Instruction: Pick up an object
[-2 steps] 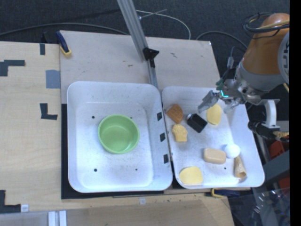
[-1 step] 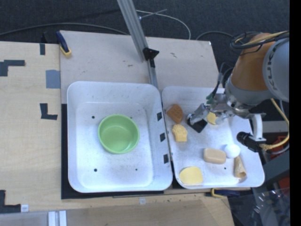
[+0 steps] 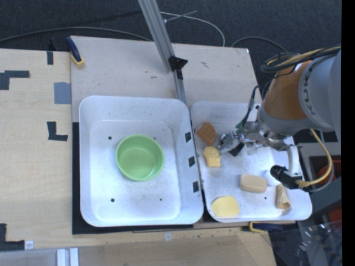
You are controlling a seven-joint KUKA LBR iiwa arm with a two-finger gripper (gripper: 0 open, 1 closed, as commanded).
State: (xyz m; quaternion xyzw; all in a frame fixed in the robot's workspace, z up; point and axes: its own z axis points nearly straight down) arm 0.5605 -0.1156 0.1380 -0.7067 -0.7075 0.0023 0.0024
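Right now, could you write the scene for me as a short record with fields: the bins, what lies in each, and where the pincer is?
left bin: one green bowl, upright
right bin: five food-like pieces
brown piece: far left part, near the divider
yellow chunk: just below the brown piece
round yellow piece: near edge
tan block: middle
tan strip: right edge
pincer: over the right bin, just right of the yellow chunk
held: nothing seen between its fingers

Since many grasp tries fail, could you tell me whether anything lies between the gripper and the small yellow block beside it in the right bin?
Nothing visible does. The gripper hangs just right of the yellow block, with bare bin floor between them. The brown waffle-like piece lies apart, further back.
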